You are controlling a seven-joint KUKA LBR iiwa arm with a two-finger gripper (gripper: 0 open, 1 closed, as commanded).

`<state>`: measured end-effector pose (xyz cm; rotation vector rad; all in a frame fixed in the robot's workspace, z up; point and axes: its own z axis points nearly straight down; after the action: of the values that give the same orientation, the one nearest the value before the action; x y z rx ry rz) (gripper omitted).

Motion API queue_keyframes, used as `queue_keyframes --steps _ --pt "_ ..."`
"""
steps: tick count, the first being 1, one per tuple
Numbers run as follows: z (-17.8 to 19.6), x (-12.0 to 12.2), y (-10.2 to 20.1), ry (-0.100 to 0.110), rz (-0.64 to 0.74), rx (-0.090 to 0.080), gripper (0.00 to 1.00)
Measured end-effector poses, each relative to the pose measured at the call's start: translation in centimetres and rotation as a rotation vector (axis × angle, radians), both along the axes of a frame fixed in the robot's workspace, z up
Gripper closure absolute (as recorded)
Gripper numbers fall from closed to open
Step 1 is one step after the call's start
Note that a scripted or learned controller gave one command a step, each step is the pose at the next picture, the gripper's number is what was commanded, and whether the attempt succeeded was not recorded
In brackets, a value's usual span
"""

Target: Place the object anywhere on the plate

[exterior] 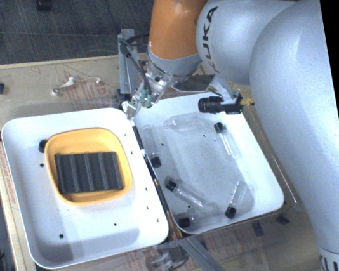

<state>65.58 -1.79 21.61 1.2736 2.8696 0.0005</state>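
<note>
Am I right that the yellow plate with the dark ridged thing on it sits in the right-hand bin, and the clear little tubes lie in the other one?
Not quite: the sides are swapped. The camera view shows the yellow plate, with the dark ridged block on it, in the left bin. The clear tubes lie in the right bin.

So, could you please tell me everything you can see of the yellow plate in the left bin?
The yellow plate is a rounded square, glossy like plastic, lying flat in the upper middle of the left white bin. A dark ribbed block rests on its centre, covering most of the well. Nothing else touches it; the gripper hangs beyond the bin's far right corner.
</note>
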Motion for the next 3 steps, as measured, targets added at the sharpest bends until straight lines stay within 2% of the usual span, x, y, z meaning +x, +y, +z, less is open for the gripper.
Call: queue_keyframes --steps 1,2,3 --pt "0.2 -3.2 -0.5 0.004 0.316 0.000 1.00" --pt "7.9 -0.7 1.3 -0.001 0.586 -0.002 1.00" --pt "15.6 -6.5 1.4 -0.001 0.794 -0.003 1.00"
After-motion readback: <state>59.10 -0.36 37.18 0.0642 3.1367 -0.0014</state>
